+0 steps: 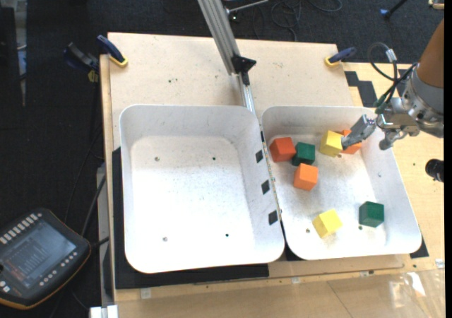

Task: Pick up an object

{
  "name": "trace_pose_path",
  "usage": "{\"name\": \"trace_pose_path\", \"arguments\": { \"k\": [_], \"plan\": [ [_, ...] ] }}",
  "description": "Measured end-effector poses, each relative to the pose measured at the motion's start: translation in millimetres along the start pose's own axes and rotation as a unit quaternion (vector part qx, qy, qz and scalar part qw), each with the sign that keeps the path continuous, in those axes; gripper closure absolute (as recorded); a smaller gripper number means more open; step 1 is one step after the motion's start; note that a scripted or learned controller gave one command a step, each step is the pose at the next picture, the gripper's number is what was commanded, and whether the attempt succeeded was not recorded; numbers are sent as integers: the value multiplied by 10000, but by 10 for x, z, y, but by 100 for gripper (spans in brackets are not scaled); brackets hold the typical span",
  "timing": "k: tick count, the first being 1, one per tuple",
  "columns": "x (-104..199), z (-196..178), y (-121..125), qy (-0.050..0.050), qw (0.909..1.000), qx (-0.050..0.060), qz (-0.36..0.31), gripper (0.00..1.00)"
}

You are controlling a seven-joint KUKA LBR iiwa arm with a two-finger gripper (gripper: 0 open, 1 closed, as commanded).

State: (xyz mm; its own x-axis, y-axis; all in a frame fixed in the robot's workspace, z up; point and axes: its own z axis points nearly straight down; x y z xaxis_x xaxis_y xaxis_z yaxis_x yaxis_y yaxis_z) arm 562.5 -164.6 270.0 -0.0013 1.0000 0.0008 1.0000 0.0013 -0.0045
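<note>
The gripper (373,133) hangs over the right bin's (395,189) far right corner, fingers apart, one tip touching an orange block (352,144) beside a yellow block (331,143); nothing is held.

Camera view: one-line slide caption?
Tool hovers at the right bin's far edge, beside a yellow block; six blocks scattered inside.

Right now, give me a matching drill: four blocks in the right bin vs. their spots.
Blocks:
1. red block
2. lone green block
3. orange block
4. lower yellow block

Spots:
A. near the bin's front right corner
B. nearest the divider between the bins, at the left of the cluster
C. front middle of the bin, left of a green block
D. just below the other green block

Pairs: 1-B, 2-A, 3-D, 4-C
</note>
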Motion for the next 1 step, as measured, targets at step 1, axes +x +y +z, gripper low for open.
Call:
{"name": "trace_pose_path", "arguments": {
  "k": [1],
  "plan": [
    [-2,-24,7,-6,10000,-22,3,0]
  ]
}}
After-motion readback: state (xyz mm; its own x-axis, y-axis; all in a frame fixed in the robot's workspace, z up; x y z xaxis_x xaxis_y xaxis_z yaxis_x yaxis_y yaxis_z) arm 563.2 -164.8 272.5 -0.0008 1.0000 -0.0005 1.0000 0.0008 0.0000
